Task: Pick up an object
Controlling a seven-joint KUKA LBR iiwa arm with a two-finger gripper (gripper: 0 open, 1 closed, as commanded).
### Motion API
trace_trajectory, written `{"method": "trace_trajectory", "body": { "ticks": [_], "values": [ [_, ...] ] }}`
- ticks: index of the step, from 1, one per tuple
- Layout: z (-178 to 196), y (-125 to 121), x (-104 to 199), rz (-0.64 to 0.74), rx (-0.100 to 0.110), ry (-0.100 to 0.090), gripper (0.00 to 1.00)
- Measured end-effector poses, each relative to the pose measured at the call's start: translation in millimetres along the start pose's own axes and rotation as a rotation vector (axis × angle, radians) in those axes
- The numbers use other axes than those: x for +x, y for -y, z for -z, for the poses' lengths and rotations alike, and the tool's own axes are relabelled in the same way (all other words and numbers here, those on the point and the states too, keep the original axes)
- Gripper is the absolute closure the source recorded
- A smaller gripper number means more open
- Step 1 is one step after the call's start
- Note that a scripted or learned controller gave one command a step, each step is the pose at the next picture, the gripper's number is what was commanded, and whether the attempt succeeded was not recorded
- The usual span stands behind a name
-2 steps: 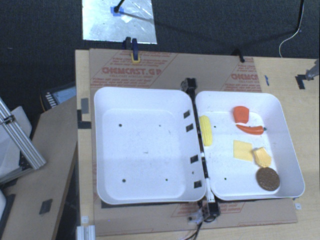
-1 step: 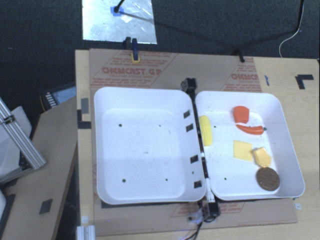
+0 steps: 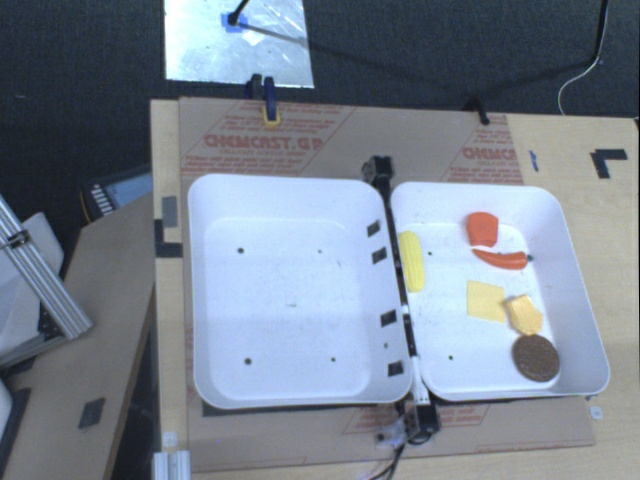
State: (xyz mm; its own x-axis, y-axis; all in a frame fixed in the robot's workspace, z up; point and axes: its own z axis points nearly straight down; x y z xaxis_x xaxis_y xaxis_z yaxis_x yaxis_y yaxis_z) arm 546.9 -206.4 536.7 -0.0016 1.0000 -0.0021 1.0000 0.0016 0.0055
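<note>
Candidate objects, right bin (image 3: 575, 268). Six small items lie loose on the bin floor, none stacked on another. A yellow corn cob (image 3: 411, 260) lies lengthwise near the bin's left wall, just beside the divider where the two bins meet. An orange block (image 3: 482, 228) sits toward the far side, with a slim red chili pepper (image 3: 502, 259) lying crosswise just in front of it, near but apparently apart. Nearer the camera, a flat pale-yellow cheese slice (image 3: 486, 301) lies touching, or nearly touching, a smaller yellow chunk (image 3: 525, 315) at its right. A round brown cookie (image 3: 536, 357) rests just in front of that chunk, close to the near wall.

The scatter seems to be that of items dropped rather than arranged. The corn cob and the orange block have open floor around them and would probably offer the cleanest approach. The cheese slice and chili pepper lie low and flat, and so are judged harder to pinch.

The left bin (image 3: 290, 293) adjoins the right bin along a clipped seam. Both rest on a cardboard sheet (image 3: 260, 140) printed in red, clamped at its far edge to the bench (image 3: 110, 268).

The state of the jaws cannot be told here. No object is lifted; the pick is judged not yet begun.
</note>
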Motion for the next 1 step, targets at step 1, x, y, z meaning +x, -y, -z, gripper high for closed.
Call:
{"method": "trace_trajectory", "body": {
  "ticks": [1],
  "values": [
    [-1.3,20.3,0.2,-0.001,0.003,-0.001,0.0]
  ]
}}
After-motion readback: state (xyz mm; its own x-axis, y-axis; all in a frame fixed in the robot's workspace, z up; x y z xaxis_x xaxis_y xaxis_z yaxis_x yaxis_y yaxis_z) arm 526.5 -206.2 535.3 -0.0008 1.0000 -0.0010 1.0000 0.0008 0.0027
